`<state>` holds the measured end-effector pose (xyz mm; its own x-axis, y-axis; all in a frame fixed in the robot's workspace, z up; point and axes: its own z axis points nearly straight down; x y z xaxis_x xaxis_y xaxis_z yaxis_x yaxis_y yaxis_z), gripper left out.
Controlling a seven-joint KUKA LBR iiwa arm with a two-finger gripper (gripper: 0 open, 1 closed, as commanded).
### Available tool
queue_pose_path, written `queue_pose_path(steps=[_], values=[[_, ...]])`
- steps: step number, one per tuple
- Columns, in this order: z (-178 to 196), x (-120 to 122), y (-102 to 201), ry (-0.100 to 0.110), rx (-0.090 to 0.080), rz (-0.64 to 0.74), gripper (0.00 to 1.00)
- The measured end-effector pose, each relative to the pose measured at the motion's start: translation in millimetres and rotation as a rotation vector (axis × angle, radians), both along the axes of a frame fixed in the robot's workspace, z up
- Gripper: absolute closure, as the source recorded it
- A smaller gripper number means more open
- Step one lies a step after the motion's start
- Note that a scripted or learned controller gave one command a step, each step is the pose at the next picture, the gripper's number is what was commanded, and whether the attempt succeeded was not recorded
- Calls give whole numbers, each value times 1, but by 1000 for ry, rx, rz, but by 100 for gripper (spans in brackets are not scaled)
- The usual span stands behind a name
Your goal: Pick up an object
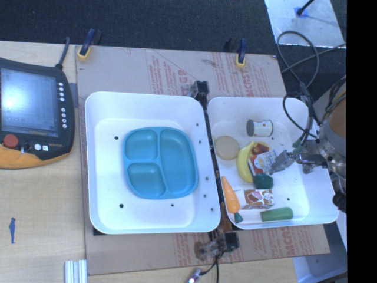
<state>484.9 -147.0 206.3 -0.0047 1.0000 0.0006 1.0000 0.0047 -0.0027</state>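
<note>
The gripper [281,161] reaches into the right bin [315,208] from three o'clock; whether it holds anything cannot be told. A packet [261,160] and banana [244,163] lie at its nine o'clock, a dark green lump [263,181] just below. The left bin [106,211] holds a blue divided plate [159,161]. A teach pendant [34,114] rests on the bench [41,217].

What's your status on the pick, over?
Gripper low over right bin, beside snack packet and banana. Nothing seen between its fingers. Carrot, green cylinder, small can crowd nearby.
</note>
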Motion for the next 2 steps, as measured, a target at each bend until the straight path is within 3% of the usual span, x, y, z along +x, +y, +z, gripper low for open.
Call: queue_pose_path(steps=[1, 2], values=[[-75, 38, 15, 3, -1, 1, 0], [-115, 29, 51, 2, -1, 2, 0]])
